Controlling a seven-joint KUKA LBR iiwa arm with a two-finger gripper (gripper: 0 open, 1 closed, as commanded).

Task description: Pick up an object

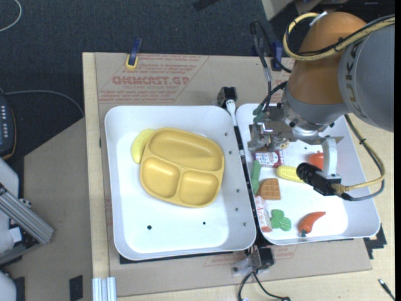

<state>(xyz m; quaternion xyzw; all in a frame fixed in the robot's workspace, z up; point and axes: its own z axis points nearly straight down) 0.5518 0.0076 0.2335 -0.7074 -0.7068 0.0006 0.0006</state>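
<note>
My gripper (265,142) hangs low over the far left part of the right bin (357,221), under the orange wrist band. Directly below it lies a red and white packet (268,159). Around the packet are a yellow piece (287,173), a brown waffle-like square (270,190) and a green stick (255,175) along the bin's left wall. Nearer the front lie a green leafy toy (280,221), a red chili pepper (311,220) and another red and white packet (261,217). An orange piece (316,160) peeks out beside the arm's black fitting (313,177).
The left bin (125,218) holds a yellow divided tray (182,167) with a yellow object (140,144) partly under its far left corner. A cable loops from the arm over the right bin's right side. Cardboard lies under both bins.
</note>
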